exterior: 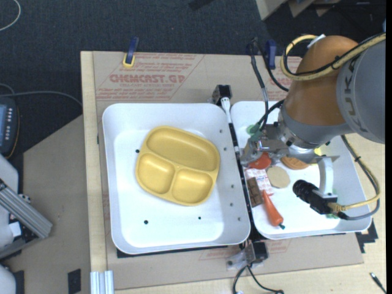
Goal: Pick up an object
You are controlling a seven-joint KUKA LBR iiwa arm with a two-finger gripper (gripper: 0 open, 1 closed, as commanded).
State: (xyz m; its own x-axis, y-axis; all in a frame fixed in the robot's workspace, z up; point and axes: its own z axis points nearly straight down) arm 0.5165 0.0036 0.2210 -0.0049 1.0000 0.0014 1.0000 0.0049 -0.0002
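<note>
My gripper (256,148) reaches down into the right bin (349,164), near its left wall. It hangs just above a red rounded item (261,162). Beside that lie a tan round disc (278,177), a brown wrapped bar (255,186) and an orange carrot (273,209) pointing toward the front edge. A flat orange-brown piece (296,162) peeks out from under the wrist. A small green item (252,129) sits at the far side of the gripper. The arm's body hides much of the bin behind it.
The left bin (122,182) holds a yellow divided plate (177,164). The raised rim between the two bins (236,164) runs close to the gripper. Cables (260,78) hang over the right bin's back edge.
</note>
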